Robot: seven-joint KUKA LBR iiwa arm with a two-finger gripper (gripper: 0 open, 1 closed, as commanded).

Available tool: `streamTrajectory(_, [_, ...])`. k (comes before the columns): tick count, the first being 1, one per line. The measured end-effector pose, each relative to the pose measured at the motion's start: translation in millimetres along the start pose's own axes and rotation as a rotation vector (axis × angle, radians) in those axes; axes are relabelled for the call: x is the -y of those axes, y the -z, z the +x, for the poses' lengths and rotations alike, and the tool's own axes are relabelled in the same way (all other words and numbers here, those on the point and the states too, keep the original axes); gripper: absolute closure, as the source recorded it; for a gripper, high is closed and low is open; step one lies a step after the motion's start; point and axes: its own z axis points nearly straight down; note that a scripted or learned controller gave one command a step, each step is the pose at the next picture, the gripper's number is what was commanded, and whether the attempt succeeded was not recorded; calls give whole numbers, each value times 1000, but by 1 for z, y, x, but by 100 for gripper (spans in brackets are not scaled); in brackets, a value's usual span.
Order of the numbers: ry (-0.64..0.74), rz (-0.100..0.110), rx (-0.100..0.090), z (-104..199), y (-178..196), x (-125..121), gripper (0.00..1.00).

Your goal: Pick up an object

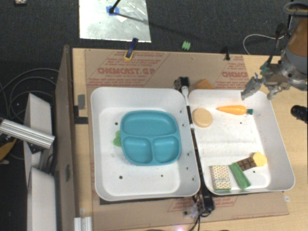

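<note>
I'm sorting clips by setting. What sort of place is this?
Probably a robotics lab bench, not a kitchen: an industrial arm's gripper above white bins of toy food like a carrot, with loose cables around.

In the right bin, five small objects are seen. An orange carrot with a green stem end is laid flat near the far wall, at about 12 o'clock, its tip pointed toward 9 o'clock. A round tan piece is set just beside it, at about 10 o'clock, close to the bin's left wall. Near the front wall, a pale patterned box is placed at 7 o'clock, with a green bar just beside it, tilted. A brown block touching a yellow piece is found at 5 o'clock.
</note>
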Motion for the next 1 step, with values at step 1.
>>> streamTrajectory(1, [-4, 8, -1, -49, -195, -29, 0])
